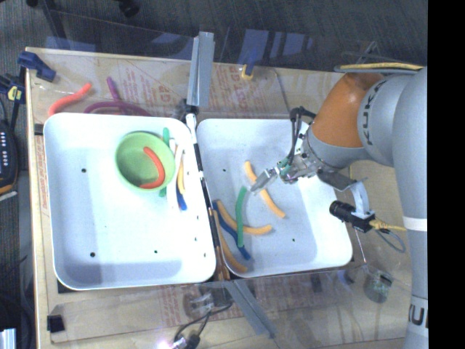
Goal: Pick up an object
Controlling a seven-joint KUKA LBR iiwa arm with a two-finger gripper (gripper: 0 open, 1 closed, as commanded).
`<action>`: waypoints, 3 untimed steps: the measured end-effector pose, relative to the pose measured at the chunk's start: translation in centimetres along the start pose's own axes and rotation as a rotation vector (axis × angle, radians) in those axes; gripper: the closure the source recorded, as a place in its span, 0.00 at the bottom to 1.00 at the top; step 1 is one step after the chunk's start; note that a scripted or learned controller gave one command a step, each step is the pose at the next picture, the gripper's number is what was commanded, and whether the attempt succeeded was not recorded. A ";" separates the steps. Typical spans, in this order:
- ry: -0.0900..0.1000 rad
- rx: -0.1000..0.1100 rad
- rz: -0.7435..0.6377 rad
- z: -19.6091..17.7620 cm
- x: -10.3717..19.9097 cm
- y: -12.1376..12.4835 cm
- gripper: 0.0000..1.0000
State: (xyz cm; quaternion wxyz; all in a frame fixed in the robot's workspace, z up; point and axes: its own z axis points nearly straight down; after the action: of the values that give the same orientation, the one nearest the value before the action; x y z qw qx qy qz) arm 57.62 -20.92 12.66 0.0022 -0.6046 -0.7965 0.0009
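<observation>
The bench (109, 78) stood on dark carpet and carried two shallow white bins side by side. The left bin (102, 246) held a green bowl (144, 158) with a red curved strip inside it, and a few coloured strips lay against its right wall. The right bin (320, 238) held the likely pick targets: an orange strip (272, 204) at centre, a shorter orange piece (250, 171) up and to its left, a green curved strip (240, 203), and a tangle of orange and blue strips (234, 242) toward the bin's lower left corner.

The arm (378, 122) reached in from the right of the frame, and the tool (270, 177) hung low over the middle of the right bin, just beside the upper end of the orange strip. Whether its fingers were apart or together could not be told at this resolution; nothing was seen held.

Risks noted: the strips lay flat and thin, so the fingers might close above one or skid off it. The neighbouring pieces lay close, so a descent slightly off line could nudge them or catch two together.
</observation>
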 end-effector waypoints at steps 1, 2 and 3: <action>-0.001 -0.001 0.002 3.5 2.4 1.5 0.00; -0.001 0.000 -0.002 2.4 2.3 1.6 1.00; -0.003 -0.002 0.065 -6.1 6.1 3.4 1.00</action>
State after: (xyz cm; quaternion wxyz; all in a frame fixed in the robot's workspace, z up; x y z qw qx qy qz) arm 59.31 -14.12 18.73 0.0006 -0.6302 -0.7764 0.0010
